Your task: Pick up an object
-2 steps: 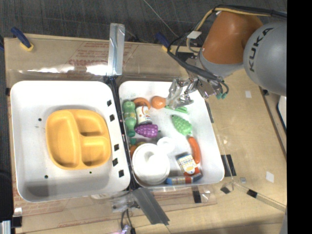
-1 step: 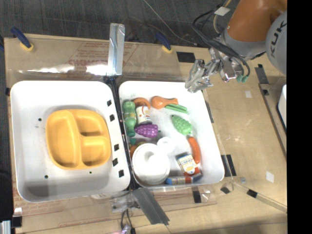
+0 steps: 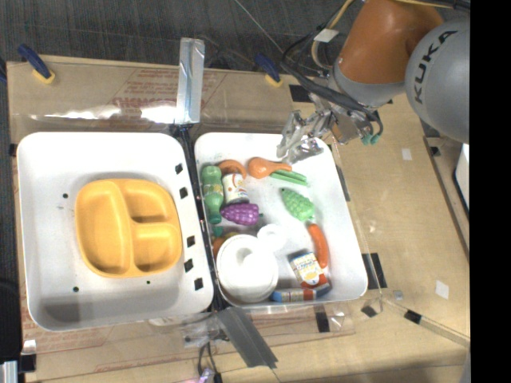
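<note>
Orange spoon [image 3: 266, 166], smooth plastic, bumpy green corn [image 3: 298, 205], knobbly purple grapes [image 3: 241, 213]

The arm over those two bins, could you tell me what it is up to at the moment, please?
The KUKA arm reaches in from the right, its gripper poised over the far edge of the right bin, close to an orange spoon. Nothing shows between its fingers. That bin is crowded with toys: purple grapes, a white cup, a green bottle. The left bin holds a yellow divided tray.

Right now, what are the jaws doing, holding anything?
Gripper: above the right bin's top edge; whether it is open, closed or holding anything cannot be told.
</note>
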You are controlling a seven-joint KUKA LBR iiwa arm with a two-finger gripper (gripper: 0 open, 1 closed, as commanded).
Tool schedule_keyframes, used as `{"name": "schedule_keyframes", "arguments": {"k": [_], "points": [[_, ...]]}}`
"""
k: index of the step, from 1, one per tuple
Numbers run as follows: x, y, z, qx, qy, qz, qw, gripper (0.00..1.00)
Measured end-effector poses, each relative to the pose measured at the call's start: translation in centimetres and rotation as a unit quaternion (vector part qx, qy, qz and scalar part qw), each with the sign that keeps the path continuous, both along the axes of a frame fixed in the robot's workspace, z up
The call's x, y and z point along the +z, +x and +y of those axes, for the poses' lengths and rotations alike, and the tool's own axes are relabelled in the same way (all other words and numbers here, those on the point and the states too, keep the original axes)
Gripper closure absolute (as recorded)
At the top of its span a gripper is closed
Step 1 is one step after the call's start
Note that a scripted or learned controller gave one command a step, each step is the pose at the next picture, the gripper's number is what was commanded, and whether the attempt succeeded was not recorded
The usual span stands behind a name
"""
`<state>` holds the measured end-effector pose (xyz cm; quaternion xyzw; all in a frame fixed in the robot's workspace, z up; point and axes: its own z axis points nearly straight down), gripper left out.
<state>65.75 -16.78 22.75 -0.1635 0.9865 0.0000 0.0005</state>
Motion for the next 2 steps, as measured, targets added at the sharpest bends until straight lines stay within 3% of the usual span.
{"name": "schedule_keyframes", "arguments": {"k": [1,2], "points": [[7.0,0.1,-4.2,-0.12,-0.0015,-0.003,0.9927,1.0],[-5.0,-0.2,-2.1,-0.12,0.0011,0.005,0.9928,1.0]]}}
